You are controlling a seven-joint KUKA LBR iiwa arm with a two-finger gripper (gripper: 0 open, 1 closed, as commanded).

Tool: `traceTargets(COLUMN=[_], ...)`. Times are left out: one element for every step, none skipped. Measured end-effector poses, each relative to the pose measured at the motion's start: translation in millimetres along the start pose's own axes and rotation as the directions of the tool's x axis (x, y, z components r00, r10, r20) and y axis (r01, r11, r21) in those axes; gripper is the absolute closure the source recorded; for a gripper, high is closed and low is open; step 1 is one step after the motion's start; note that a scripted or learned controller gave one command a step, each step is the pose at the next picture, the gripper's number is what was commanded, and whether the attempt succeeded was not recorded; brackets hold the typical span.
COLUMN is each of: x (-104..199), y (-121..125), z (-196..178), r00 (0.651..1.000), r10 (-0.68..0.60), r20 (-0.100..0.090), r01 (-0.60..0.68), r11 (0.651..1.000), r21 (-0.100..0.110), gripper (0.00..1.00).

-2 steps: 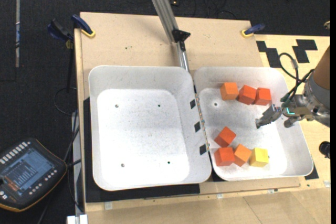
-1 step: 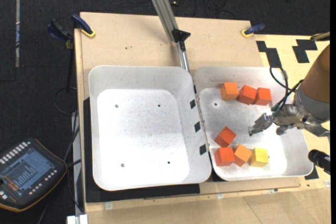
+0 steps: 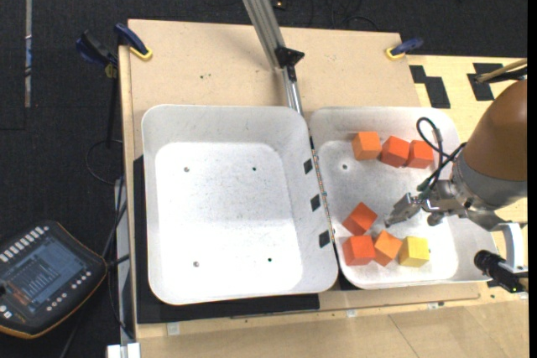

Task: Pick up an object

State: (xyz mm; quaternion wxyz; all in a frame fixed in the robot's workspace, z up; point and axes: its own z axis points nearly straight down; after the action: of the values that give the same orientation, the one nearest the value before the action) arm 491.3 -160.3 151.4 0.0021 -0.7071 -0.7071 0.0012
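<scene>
Your tool (image 3: 401,212) hovers in the right bin (image 3: 445,274), between the orange cube (image 3: 361,219) and the yellow cube (image 3: 414,251); whether it is spread, you cannot tell.

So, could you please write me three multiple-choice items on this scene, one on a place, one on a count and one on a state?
1. Which bin holds the blocks?
A. the left bin
B. the right bin
C. both bins

2. How many yellow blocks lie among the orange ones?
A. one
B. three
C. none

3. Where is the gripper relative to the blocks?
A. hovering over the left bin
B. outside both bins
C. low in the right bin, between the two groups of blocks

Answers: 1 B, all blocks lie in the right bin. 2 A, a single yellow block sits at the near row's right end. 3 C, the gripper is beside the lone orange block, below the far row.
</scene>
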Motion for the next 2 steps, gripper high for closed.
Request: traceTargets(x=[0.6,0.1], y=[0.5,1.3], z=[52.0,40.5], r00=[1.0,1.0], r10=[0.001,0.0], r20=[0.0,0.002], r01=[-0.001,0.0], r11=[1.0,1.0], r21=[-0.004,-0.007], gripper=[0.0,1.0])
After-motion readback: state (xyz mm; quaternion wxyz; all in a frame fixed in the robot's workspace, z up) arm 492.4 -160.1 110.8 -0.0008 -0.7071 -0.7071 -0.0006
